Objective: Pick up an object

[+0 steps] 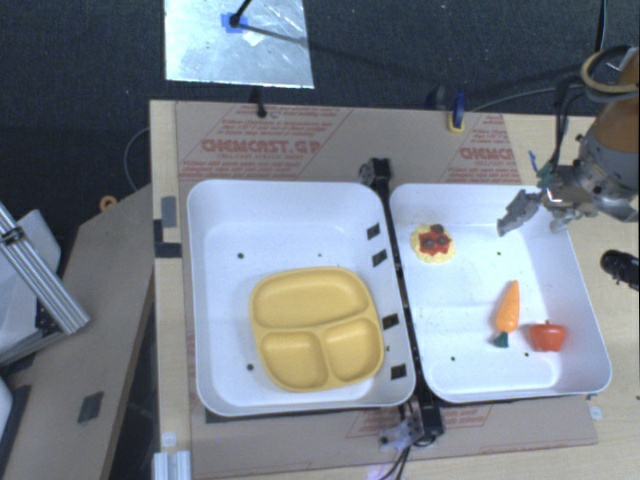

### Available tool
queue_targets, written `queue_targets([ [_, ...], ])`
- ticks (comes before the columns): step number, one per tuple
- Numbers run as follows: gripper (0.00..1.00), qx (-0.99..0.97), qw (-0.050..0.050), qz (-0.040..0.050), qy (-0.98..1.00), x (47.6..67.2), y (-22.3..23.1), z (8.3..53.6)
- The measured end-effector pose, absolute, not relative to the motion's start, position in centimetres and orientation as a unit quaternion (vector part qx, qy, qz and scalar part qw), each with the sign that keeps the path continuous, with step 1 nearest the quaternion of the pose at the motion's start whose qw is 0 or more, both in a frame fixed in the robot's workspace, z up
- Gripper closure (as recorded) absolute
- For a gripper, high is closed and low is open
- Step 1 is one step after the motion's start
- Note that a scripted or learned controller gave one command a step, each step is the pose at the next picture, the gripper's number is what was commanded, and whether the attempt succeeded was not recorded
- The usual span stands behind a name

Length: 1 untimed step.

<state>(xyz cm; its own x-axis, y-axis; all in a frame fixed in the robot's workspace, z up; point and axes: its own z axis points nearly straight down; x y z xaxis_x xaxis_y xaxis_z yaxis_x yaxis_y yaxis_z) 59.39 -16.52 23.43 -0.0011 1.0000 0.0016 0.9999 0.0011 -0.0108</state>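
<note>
Right bin (585, 313): carrot (507, 309) lies near, below claw (535, 215).

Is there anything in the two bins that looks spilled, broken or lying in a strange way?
Nothing stands out. The yellow divided plate lies flat in the left bin. In the right bin, the small pizza toy, the carrot and the tomato lie separately and look intact.

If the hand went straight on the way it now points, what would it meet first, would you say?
Probably the bare floor of the right bin, near its upper right corner. The hand points down and leftward; the pizza slice lies farther left, though depth is unclear.
</note>
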Motion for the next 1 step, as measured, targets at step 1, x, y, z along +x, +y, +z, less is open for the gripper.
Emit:
queue_targets([
  [1,0.00,-0.706,-0.001,-0.0003,-0.708,59.63,-16.46,24.20],
])
